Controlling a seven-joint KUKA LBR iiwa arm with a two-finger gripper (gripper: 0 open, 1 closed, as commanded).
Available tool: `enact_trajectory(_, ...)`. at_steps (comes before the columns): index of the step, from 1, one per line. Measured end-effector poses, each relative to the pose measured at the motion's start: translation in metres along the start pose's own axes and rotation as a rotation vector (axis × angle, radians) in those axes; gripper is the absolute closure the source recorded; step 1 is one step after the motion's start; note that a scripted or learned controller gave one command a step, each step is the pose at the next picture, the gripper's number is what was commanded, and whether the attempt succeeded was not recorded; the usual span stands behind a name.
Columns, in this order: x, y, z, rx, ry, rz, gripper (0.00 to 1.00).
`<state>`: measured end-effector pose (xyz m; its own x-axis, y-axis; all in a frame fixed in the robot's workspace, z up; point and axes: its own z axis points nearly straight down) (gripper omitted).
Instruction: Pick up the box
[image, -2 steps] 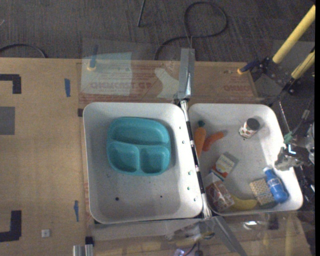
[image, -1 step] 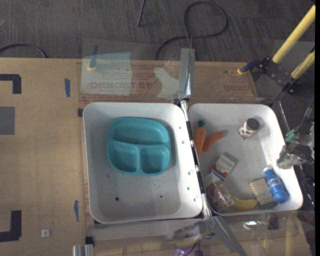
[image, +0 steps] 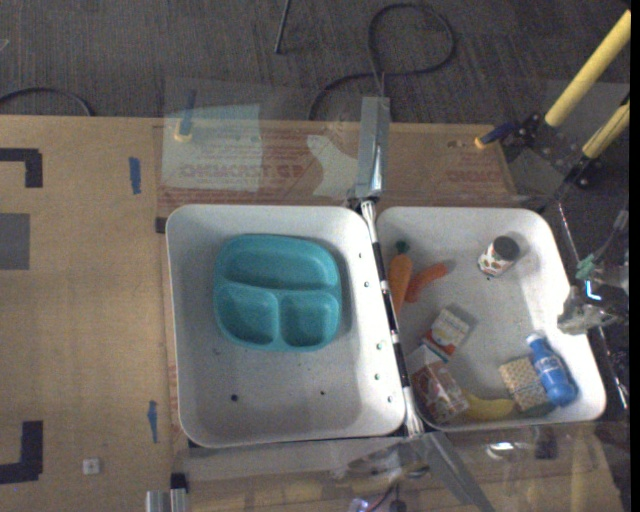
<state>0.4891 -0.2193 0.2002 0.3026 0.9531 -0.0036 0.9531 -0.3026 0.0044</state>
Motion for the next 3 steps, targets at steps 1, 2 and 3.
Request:
enact_trajectory(1, -0.002, 0.001, -0.01, -0.002, -0.002, 0.002, 1.0)
enact_trajectory(2, -0.003, 0.002, -0.02, -0.005, -0.003, 0.003, 1.0)
enact_trajectory(3, -0.005, 0.003, -0.03, -0.007, -0.005, 0.006, 1.0)
